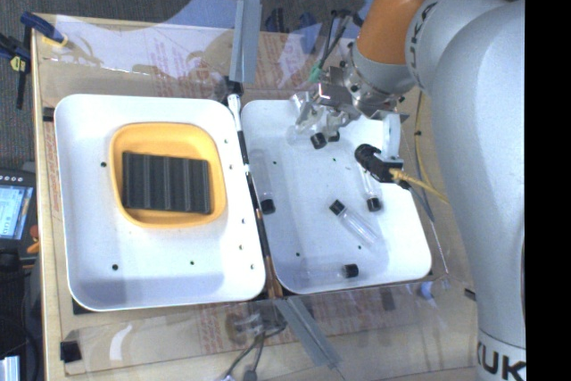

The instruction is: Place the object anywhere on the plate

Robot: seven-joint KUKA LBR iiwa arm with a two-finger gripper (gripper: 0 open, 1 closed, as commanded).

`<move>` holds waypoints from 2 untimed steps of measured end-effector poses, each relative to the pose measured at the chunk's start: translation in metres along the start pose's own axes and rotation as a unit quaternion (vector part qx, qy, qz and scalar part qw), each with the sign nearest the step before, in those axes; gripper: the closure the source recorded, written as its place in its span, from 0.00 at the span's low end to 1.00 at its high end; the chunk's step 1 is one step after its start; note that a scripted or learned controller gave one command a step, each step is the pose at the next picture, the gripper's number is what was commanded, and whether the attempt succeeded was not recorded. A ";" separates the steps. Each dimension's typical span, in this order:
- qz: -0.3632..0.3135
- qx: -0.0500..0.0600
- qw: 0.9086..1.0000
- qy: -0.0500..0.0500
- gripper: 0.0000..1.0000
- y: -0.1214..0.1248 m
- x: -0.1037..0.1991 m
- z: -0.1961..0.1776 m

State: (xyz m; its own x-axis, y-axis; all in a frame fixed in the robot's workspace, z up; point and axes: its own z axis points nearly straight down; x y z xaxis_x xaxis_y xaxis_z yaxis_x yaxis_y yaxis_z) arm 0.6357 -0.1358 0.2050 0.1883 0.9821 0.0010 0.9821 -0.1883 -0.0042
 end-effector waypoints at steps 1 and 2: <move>-0.111 0.001 0.994 0.000 1.00 -0.028 0.032 -0.037; -0.111 0.000 0.994 -0.001 0.00 -0.028 0.032 -0.037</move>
